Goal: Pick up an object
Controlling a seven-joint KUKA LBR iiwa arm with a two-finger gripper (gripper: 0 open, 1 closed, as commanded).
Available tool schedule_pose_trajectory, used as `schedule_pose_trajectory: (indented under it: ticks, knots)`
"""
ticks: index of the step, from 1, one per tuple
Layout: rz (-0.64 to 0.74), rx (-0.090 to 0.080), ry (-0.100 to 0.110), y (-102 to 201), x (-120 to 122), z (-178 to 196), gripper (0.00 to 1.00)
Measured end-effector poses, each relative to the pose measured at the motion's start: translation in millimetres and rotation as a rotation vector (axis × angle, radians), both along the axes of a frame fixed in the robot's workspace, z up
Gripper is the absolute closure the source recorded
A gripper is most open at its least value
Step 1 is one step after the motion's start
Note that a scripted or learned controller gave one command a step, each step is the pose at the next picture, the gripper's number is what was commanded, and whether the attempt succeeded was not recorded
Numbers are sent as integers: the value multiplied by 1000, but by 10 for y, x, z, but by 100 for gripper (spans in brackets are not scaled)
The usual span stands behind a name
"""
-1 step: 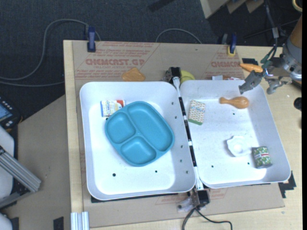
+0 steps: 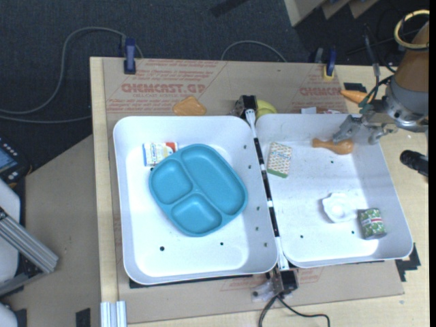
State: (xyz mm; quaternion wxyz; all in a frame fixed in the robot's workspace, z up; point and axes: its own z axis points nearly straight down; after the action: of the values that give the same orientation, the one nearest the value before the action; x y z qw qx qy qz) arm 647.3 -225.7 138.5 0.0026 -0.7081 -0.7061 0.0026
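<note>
The gripper, whose state cannot be told, hangs at the right white bin's far edge, just above a small orange-brown object lying on the bin floor.

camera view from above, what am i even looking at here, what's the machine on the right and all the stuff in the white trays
This is one fixed camera looking down at a slant on a workbench. Two shallow white bins sit side by side: the left bin and the right bin. The machine entering at the upper right is a robot arm; its gripper hangs over the right bin's far edge, beside an orange-brown object whose kind is hard to tell. Whether it holds anything cannot be told from here.

The left bin holds a blue divided plate and, next to it, a small white packet. The right bin also holds a patterned packet, a crumpled white object and a small green packet.
</note>
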Motion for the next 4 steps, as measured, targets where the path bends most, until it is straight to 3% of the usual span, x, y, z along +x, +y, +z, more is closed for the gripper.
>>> schedule_pose_trajectory:
  ticks: [1, 2, 3, 4]
  knots:
    - [7, -1, -7, 385, 203, -546, 0]
    - [5, -8, -25, 347, 245, -340, 100]
    - [1, -6, -17, -11, 207, 439, 100]
    - [2, 2, 0, 94, -189, -115, 100]
